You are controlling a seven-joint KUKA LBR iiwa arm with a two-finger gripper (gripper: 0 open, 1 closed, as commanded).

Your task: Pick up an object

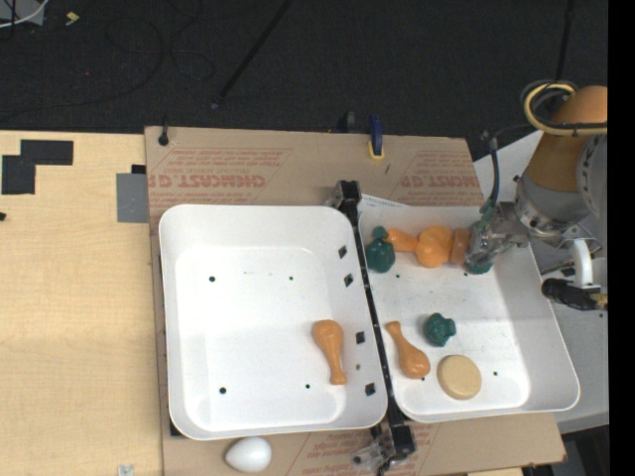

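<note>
Approach step, I judge: two-finger gripper (480, 253), opening impossible to tell, sits low at right of frame, beside orange plastic pear-shaped toy (425, 244) in right white bin (541, 340), and next must close on it.

The bench (69, 305) is pale wood, overlaid with a brown cardboard sheet (298, 172) printed with red lettering. Directly on the cardboard sit two shallow white bins side by side: the right bin (516, 296) lies under the gripper (480, 254), and the left bin (258, 246) is beyond it, farther from the arm. A white egg-shaped object (248, 454) rests on the cardboard, well apart from the gripper, just beside the left bin's near edge.
</note>
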